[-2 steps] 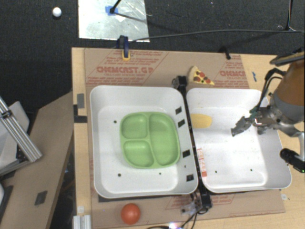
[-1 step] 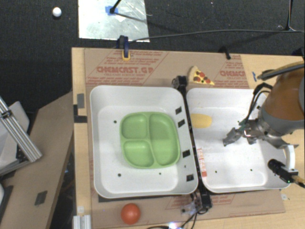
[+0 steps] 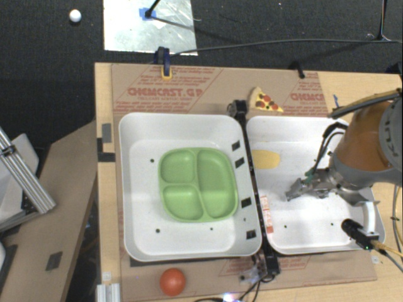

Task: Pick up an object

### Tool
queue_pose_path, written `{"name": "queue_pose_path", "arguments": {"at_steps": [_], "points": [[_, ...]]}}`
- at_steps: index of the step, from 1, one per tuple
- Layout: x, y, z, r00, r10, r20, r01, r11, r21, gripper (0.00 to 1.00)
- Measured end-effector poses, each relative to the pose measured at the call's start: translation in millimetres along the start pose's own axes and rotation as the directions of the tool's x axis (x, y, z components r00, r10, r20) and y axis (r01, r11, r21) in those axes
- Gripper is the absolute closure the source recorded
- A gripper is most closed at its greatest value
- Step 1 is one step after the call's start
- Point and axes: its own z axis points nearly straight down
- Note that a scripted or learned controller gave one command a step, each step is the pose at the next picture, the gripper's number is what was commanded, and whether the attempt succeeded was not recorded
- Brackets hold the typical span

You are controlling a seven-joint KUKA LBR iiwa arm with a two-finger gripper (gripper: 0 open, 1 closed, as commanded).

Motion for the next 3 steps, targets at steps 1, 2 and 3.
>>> {"name": "queue_pose_path", "arguments": {"at_steps": [1, 2, 3], "points": [[-1, 2, -13, 1.000, 0.000, 0.002, 0.000, 1.000, -0.006, 1.00], [-2, 3, -78, 1.000, -0.003, 0.004, 0.003, 1.000, -0.011, 1.00], [-2, 4, -132, 1.000, -0.003, 0.003, 0.003, 1.000, -0.010, 1.00]]}}
